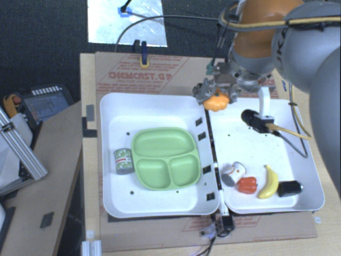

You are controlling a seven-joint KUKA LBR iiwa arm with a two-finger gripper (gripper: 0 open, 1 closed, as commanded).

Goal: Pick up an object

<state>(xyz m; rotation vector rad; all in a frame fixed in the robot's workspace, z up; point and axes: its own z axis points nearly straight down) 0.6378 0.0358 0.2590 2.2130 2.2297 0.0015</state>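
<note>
Orange object point(216, 103) sits pinched between the gripper's point(214, 96) closed-in fingers above the right bin point(298, 164).

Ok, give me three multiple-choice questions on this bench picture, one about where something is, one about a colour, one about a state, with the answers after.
1. Where does the green tray lie?
A. left bin
B. right bin
C. on the cardboard outside the bins

2. What colour is the fruit beside the black block?
A. purple
B. yellow
C. blue

3. How does the small can stand?
A. inside the tray
B. upside down on the banana
C. beside the tray, in the same bin

Answers: 1 A, the tray fills the middle of the left bin. 2 B, it is a yellow banana. 3 C, the can sits at the tray's left edge.
</note>
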